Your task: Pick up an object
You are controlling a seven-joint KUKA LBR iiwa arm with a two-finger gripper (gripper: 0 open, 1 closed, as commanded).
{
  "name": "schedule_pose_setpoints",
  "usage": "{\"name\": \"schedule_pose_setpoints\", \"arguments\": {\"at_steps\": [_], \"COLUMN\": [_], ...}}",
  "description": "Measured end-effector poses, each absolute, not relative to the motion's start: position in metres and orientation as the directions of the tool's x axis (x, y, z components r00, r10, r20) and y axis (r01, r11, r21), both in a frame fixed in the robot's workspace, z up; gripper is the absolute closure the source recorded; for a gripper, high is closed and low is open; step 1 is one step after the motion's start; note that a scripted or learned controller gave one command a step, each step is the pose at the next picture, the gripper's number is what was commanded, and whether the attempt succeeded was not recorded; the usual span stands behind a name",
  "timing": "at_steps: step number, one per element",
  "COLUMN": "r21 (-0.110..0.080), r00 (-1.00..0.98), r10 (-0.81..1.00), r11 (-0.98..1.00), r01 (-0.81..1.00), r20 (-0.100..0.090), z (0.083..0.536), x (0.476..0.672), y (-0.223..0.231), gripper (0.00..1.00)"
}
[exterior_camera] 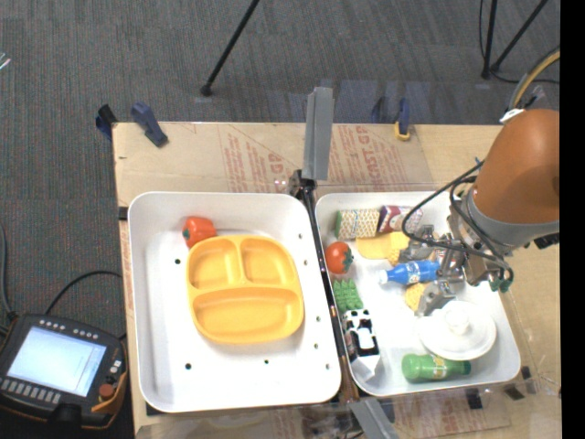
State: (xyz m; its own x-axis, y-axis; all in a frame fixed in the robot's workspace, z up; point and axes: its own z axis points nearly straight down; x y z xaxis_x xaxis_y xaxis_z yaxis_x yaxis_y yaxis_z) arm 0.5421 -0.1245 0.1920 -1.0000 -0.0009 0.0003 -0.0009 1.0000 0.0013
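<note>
A: Where is the claw right now?

B: Low over the right bin, among the crowded things there. It sits just beside the blue bottle and just above the white lidded cup. Whether it is released or clenched I cannot tell; the metal parts blur together from this slant, and nothing shows plainly inside it.

A: So what would it be picking?

B: My guess is the blue bottle or the small yellow piece next to it, since those lie nearest. The green bottle lies further toward the bin's near edge, and the tomato sits by the wall between the bins.

A: How should it do this well?

B: Come straight down on one thing, not between two. The bottle lies on its side, so I would close across its narrow body rather than along its length. The neighbours are close, so a slow descent helps avoid nudging them.

A: And the left bin?

B: It holds a yellow divided tray and a red pepper, well apart from the claw.
</note>
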Motion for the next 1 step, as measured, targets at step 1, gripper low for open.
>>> {"name": "schedule_pose_setpoints", "arguments": {"at_steps": [1], "r21": [0.002], "r00": [-0.998], "r10": [-0.055], "r11": [0.998], "r01": [-0.055], "r20": [0.000], "z": [0.0863], "x": [0.5721], "y": [-0.1725], "gripper": [0.00]}}
